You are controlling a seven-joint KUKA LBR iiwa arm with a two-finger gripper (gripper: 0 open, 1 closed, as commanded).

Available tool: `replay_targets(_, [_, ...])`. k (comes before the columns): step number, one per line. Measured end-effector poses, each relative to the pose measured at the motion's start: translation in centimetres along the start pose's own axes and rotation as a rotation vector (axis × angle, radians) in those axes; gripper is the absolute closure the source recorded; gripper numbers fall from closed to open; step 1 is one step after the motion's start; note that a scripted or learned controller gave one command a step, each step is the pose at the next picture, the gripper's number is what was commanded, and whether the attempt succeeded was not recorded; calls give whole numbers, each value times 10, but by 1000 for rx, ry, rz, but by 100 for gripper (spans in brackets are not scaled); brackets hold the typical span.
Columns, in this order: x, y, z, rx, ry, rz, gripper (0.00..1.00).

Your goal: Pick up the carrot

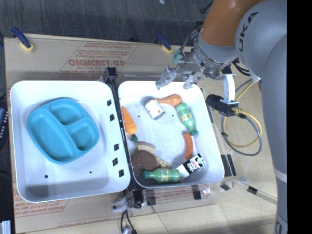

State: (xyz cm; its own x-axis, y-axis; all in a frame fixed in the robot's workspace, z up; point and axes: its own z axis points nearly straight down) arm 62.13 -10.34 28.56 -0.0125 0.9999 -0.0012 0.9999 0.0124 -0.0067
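The tool (176,78) hangs open and empty over the top edge of the right bin (213,141). The carrot (129,121) lies by that bin's left wall. Next, I think, it must reach down-left.

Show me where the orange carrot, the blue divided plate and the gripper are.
orange carrot (129,121): camera view, middle of its body.
blue divided plate (36,135): camera view, left rim.
gripper (176,80): camera view, midway between fingertips.
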Motion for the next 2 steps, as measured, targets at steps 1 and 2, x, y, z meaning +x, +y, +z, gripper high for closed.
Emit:
replay_targets(1, [44,13,98,7,3,-144,0])
replay_targets(2, [2,-10,187,-2,-5,-280,0])
